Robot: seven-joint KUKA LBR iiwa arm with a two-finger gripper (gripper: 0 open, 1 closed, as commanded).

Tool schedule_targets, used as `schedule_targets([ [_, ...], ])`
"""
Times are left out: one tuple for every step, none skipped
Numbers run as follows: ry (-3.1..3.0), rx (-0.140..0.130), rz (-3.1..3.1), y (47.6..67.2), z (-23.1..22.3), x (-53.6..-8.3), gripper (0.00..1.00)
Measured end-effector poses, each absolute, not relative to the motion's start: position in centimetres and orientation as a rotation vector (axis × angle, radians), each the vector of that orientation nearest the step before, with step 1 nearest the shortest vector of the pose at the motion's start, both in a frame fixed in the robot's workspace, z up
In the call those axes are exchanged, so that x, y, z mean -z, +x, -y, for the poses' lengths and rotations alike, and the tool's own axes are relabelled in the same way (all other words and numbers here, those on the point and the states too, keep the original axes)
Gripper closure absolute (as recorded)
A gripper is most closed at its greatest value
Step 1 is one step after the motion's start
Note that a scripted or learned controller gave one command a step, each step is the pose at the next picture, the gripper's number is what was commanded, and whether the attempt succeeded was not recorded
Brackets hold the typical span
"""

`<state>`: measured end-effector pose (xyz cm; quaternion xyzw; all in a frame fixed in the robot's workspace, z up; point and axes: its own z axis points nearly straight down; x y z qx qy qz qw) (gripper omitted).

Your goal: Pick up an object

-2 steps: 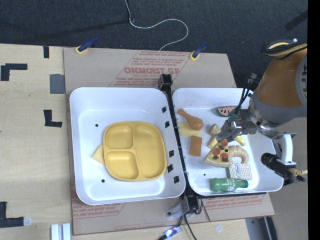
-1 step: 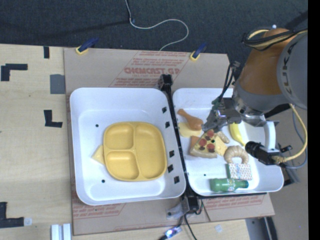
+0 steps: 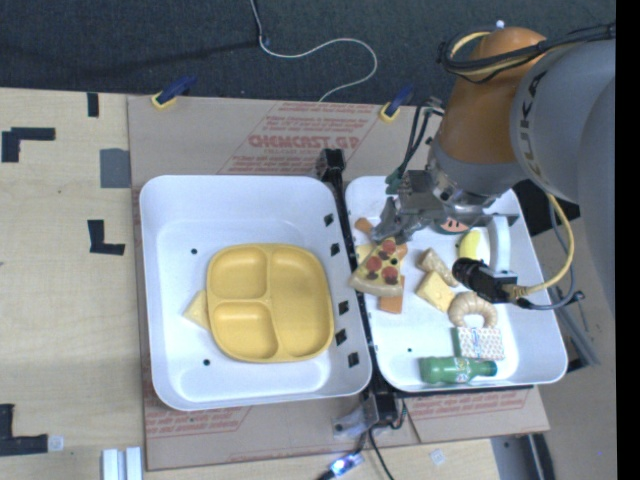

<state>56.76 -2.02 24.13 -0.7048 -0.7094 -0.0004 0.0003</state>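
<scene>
The claw (image 3: 395, 230) hangs low over the right bin (image 3: 535, 368), near its left wall. Its dark fingers point down at the pizza slice (image 3: 383, 269), which lies flat in the bin just under and a bit in front of the tips. I cannot tell if the fingers touch the slice, and from here I cannot tell how wide the claw is open or if it has hold of anything.

Beside the pizza sit other toy foods: a cheese wedge (image 3: 436, 290), a croissant (image 3: 472, 309), a green bottle (image 3: 456, 370) and a small red and white packet (image 3: 488, 344).

The left bin (image 3: 165, 268) holds a yellow plate (image 3: 270, 301) with three parts. Both bins rest on brown cardboard (image 3: 290, 138) on a wooden bench (image 3: 60, 268). A white cable (image 3: 320, 48) curls on the dark floor behind. The big grey arm (image 3: 575, 108) with its orange band (image 3: 490, 98) comes in from the right.
</scene>
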Motion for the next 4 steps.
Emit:
schedule_targets([
  [-2.213, 0.000, 2.228, 59.0, -2.5, -24.0, 1.00],
  [-2.215, -0.002, 2.227, 62.5, -6.5, -21.9, 1.00],
  [-2.218, -0.001, 2.225, 64.7, -9.0, -21.3, 1.00],
  [-2.219, -0.001, 2.223, 65.5, -9.5, -22.8, 1.00],
])
